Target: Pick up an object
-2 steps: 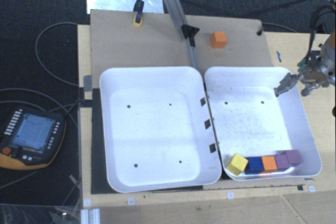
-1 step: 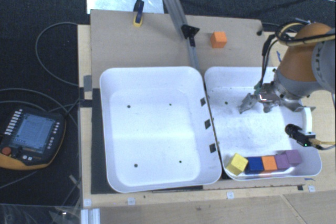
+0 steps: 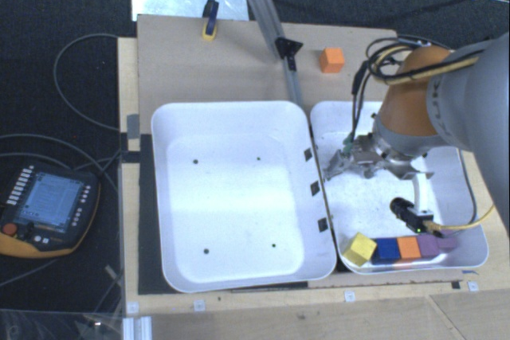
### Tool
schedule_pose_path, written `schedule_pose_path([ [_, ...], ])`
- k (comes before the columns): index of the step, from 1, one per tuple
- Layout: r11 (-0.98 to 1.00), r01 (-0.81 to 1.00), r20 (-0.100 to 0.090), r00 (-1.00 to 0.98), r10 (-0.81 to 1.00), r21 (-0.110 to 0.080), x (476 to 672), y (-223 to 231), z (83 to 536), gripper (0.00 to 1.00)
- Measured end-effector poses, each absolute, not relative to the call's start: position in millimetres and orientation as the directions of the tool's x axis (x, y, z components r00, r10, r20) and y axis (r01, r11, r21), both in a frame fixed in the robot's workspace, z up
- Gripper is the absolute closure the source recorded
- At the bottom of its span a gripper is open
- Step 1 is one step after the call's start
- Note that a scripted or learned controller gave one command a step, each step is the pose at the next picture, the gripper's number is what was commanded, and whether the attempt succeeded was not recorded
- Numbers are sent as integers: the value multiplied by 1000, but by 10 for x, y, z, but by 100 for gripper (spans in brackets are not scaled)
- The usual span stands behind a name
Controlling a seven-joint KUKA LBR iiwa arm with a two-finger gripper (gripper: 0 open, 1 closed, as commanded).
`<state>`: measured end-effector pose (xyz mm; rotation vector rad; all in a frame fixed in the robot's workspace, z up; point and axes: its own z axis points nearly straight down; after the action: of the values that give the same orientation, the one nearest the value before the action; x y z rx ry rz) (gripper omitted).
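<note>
Four blocks lie in a row along the front wall of the right bin [image 3: 470, 171]: a yellow block [image 3: 359, 248], a blue block [image 3: 388, 250], an orange block [image 3: 409, 248] and a purple block [image 3: 433, 245]. My gripper [image 3: 351, 159] hangs over the left-middle of that bin, close to the wall shared with the left bin and well behind the blocks. The grey wrist with its orange band [image 3: 408, 107] covers it from above. Nothing shows held in it.
The left bin [image 3: 231, 195] lies beside the right one. An orange cube [image 3: 332, 60] sits on the bench behind the bins. A slanted metal pole [image 3: 263, 4] crosses the back. A small yellow-and-blue clamp [image 3: 209, 18] and a teach pendant [image 3: 48, 207] lie off to the left.
</note>
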<state>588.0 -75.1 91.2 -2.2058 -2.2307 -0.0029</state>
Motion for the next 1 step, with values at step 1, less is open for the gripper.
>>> schedule_pose_path([
  [1,12,1000,2,-12,1000,10,5819,-10,1953,0],
])
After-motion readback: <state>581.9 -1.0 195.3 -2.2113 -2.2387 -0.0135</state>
